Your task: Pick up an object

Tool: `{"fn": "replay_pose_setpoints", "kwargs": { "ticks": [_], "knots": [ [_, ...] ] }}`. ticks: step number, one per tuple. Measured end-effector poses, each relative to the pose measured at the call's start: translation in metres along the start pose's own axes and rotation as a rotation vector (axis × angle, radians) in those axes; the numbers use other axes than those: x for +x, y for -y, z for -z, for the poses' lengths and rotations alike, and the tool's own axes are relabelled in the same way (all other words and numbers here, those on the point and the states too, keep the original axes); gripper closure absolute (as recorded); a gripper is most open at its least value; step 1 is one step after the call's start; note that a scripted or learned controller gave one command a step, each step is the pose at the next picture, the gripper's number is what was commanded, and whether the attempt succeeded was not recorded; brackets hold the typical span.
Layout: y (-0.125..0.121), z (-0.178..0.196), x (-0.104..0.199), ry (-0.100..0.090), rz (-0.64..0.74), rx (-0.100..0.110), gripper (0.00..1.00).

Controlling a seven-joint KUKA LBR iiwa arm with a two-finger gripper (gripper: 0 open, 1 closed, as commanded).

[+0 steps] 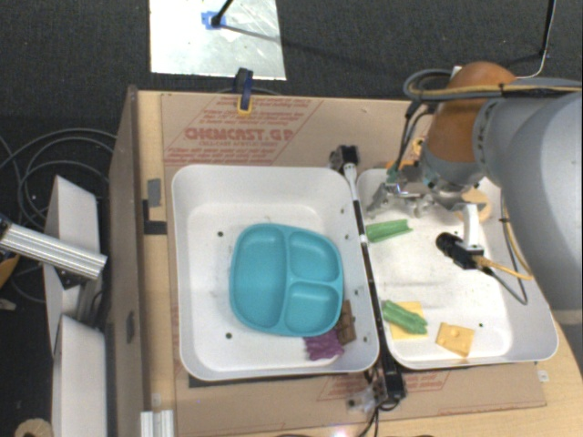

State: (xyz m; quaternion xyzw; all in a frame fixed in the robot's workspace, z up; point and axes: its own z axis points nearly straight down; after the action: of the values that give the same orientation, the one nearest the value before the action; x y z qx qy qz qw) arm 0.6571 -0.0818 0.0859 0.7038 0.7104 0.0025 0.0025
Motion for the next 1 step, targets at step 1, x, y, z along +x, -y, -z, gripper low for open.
{"fn": "replay_pose_setpoints", "kwargs": {
  "ticks": [1],
  "knots": [
    [0.0458, -0.0011, -0.0566, 0.001, -0.013, 0.009, 0.0]
  ]
}}
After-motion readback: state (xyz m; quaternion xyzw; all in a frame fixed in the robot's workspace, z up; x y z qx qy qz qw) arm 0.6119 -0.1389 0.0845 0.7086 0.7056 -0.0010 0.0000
